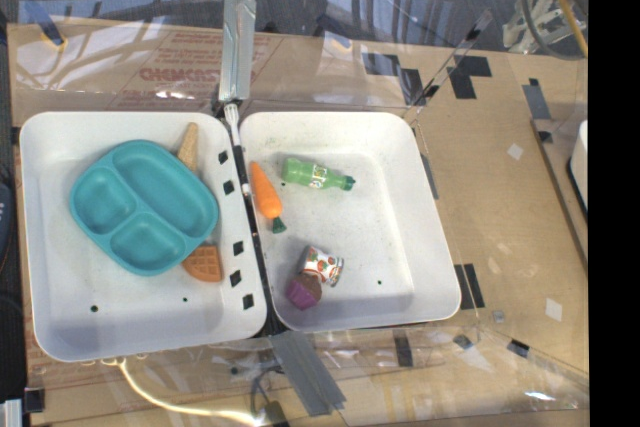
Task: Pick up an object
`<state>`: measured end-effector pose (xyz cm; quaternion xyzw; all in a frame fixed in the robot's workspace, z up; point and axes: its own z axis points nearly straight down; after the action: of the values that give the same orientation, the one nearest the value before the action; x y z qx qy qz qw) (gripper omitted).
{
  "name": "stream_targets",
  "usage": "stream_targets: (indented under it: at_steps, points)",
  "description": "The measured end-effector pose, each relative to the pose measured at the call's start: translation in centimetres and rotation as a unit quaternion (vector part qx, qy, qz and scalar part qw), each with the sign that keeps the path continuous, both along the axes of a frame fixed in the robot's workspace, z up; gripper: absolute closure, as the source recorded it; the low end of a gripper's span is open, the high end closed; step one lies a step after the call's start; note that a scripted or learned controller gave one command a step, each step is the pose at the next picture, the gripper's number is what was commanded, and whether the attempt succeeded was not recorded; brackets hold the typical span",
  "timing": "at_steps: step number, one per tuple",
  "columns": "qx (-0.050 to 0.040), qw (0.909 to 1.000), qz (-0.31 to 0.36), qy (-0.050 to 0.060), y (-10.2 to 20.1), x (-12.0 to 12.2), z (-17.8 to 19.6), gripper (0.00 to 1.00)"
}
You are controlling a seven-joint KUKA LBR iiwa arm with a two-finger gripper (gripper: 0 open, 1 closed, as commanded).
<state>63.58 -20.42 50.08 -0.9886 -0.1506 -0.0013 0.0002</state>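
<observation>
1. As far as materials go, two shallow white plastic bins are seen side by side on a brown, cardboard-looking surface, with glossy clear sheeting taped around them and a strip of silver tape running up from the seam between them.
2. Inside the left bin, a smooth teal plate with three compartments is laid at a slant. A tan cone-shaped piece is tucked at its upper edge, and an orange waffle-textured piece is partly tucked under its lower edge.
3. Inside the right bin, an orange toy carrot is found close to the left wall, pointing down. A green bottle is laid on its side just right of it, not touching.
4. Lower down, a small red-and-white can is tipped over, and a rounded purple lump is pressed right against it.
5. Plenty of bare floor is left in the right half of the right bin. The carrot is crowded by the wall; the bottle has open room all round.
6. Whether the claw is spread or pressed together can't be told, so how the objects lie relative to it can't be told either.
</observation>
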Motion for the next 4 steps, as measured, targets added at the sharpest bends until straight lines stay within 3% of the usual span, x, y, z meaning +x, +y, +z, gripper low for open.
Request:
stream_targets:
  at_steps: [4]
  points:
    - [-0.0015,0.9997,0.023,-0.007,1.4,0.8,3.6,1.00]
